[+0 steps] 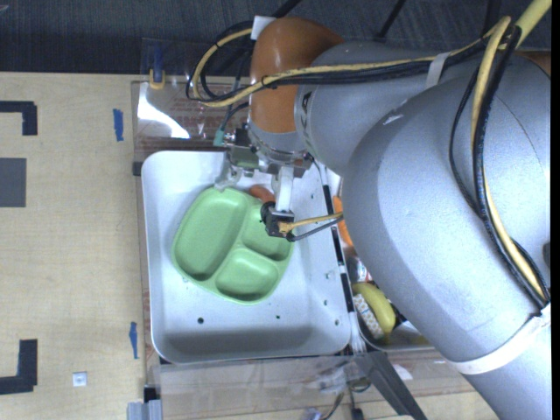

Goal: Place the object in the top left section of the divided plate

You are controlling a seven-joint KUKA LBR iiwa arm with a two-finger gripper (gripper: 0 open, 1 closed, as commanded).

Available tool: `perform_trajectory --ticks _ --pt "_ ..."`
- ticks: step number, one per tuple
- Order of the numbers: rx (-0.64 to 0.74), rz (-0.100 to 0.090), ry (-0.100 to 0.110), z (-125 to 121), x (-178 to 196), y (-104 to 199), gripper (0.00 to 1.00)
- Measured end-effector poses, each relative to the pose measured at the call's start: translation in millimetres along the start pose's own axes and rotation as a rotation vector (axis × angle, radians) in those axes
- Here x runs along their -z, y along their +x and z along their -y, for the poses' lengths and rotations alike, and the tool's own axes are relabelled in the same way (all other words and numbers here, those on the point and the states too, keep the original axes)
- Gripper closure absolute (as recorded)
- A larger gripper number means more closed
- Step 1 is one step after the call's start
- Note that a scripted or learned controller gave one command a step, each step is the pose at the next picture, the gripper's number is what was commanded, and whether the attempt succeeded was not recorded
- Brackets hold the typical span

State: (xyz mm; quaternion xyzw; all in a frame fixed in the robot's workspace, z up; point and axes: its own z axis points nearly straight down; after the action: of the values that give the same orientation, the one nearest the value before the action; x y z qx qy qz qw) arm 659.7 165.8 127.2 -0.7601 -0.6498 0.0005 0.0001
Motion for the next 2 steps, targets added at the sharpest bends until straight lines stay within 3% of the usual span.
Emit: perform_trajectory --ticks 1,2 --pt "-0.232 -0.021 -0.023 5.1 -24.6 -11.7 0.0" --pt "-0.229 -0.024 -0.029 3.2 -10.0 -10.7 1.0"
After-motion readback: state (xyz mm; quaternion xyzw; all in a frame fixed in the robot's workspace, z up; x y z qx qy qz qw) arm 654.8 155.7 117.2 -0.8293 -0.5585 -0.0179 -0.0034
